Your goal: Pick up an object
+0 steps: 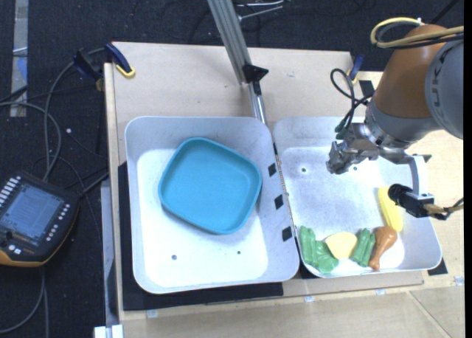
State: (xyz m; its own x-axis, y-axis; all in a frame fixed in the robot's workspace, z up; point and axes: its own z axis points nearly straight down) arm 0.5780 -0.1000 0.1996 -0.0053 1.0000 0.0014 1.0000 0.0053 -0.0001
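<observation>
Two shallow white bins sit side by side on the bench [184, 78]. The left bin [147, 255] holds a blue square plate [210, 185], tilted a little and lying toward the bin's 12 o'clock half. The right bin [324, 196] holds a cluster of toy food along its 6 o'clock edge: a green ridged vegetable [316, 249] at about 7 o'clock, a pale yellow rounded piece [341, 244] just beside it, a smaller green piece [363, 246] touching that, then a brown drumstick-shaped piece [381, 244] toward 5 o'clock. A yellow banana-like piece [391, 209] lies at about 4 o'clock, near the bin's wall.

The arm [413, 85] reaches in from 3 o'clock, its orange band above the wrist. The gripper [341, 161] hangs over the bare floor of the right bin near 12 o'clock, well apart from the food cluster. Its fingers point down and look dark and close together; whether they are open or closed cannot be told, and nothing shows between them.

At 9 o'clock, off the bench, a handheld control pendant [29, 215] rests on the dark floor among cables.
</observation>
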